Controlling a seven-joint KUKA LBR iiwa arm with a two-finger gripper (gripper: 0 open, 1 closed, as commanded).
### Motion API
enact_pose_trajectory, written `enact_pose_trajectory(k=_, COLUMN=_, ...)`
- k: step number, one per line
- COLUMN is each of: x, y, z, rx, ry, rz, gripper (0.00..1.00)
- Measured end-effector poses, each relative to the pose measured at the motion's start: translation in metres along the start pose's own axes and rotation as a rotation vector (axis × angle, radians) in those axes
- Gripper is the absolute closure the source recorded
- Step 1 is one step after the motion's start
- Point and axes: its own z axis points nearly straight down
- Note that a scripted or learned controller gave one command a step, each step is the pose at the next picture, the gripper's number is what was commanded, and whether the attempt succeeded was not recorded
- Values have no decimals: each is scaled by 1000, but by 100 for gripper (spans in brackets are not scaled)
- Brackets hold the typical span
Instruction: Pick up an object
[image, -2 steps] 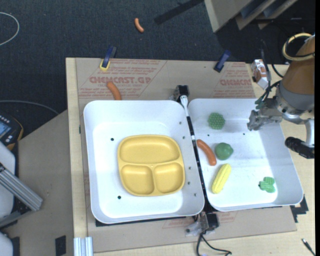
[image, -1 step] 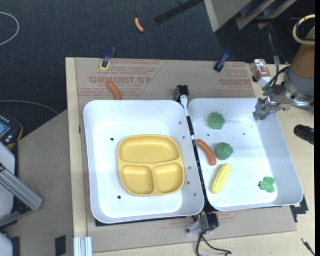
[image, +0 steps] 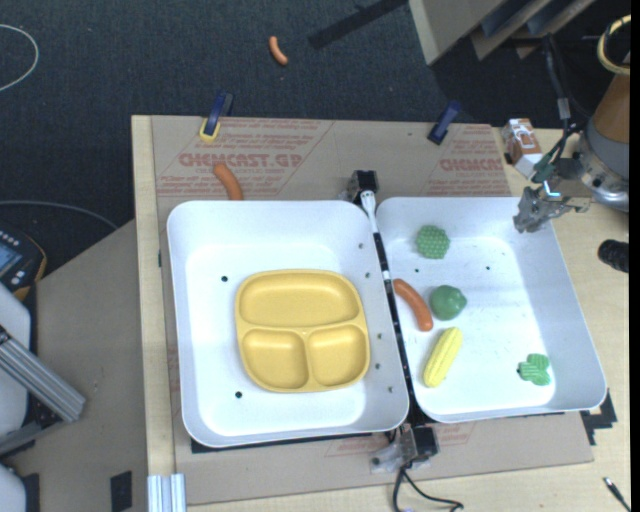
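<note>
The arm (image: 610, 160) showed as a rounded grey housing with a lighter, silvery flange at its lower end, just beyond the far right corner of the right bin (image: 570, 300). Above that housing sat a tan-orange curved part. From the flange a small metallic gripper (image: 533, 215) projected over the bin's corner, built of dull grey pieces with a spot of teal-green on it. Thin dark cables ran from above the bin's corner toward the gripper body. Its finer details were too small to tell.
</note>
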Motion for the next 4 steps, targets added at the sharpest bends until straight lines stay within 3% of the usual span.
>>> enact_pose_trajectory(k=2, x=87, y=-60, z=-11, rx=10, ry=5, rz=-2, gripper=100)
enact_pose_trajectory(k=3, x=101, y=-60, z=4, rx=9, ry=3, rz=0, gripper=100)
enact_pose_trajectory(k=4, x=98, y=-63, z=-7, rx=4, ry=2, rz=2, gripper=100)
